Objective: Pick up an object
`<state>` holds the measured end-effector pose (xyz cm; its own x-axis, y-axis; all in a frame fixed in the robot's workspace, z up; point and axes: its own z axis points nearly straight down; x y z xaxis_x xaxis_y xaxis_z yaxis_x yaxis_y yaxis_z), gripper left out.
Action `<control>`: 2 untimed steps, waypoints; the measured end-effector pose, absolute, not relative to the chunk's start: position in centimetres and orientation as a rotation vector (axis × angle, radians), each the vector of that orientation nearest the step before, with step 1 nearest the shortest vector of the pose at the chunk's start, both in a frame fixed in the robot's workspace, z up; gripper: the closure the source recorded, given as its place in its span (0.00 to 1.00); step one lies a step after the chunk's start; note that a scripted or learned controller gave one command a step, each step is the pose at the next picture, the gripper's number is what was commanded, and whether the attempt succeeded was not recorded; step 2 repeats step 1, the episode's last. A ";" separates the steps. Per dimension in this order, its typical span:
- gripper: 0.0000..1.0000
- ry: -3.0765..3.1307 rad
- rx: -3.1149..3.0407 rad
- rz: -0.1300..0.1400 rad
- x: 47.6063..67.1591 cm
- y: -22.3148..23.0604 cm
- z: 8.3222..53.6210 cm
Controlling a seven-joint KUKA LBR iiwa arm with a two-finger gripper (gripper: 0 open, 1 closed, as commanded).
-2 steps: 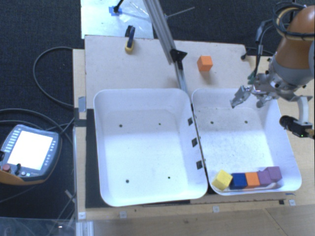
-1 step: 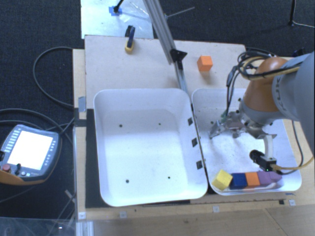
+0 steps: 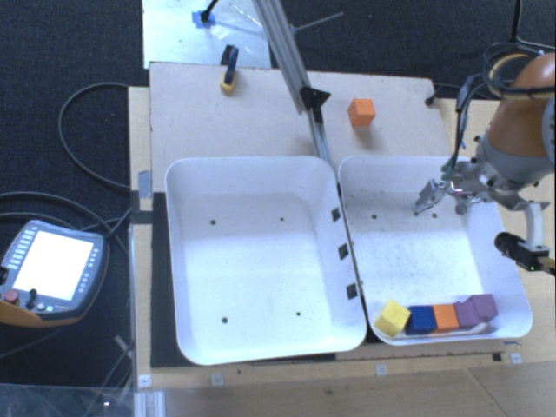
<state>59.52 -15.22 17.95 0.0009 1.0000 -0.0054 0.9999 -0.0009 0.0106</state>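
Four blocks lie in a row along the front wall of the right bin (image 3: 408,259): a yellow block (image 3: 392,317), a blue block (image 3: 422,319), an orange block (image 3: 446,316) and a purple block (image 3: 478,309). My gripper (image 3: 427,198) hangs over the back part of that bin, well behind the row and apart from every block. It points down and to the left, with nothing visibly held. The grey arm with its orange band (image 3: 521,120) comes in from the right.
The left bin (image 3: 252,259) sits beside the right one. An orange cube (image 3: 361,111) rests on the board behind the bins. A slanted metal pole (image 3: 291,55) crosses the back. A yellow-and-blue clamp (image 3: 229,68) and a teach pendant (image 3: 48,272) lie further left.
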 end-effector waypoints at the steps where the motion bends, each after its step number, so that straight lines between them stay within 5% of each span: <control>1: 0.00 2.228 2.222 -0.003 55.3 -10.5 8.7; 2: 0.00 2.228 2.222 -0.003 55.3 -10.5 8.7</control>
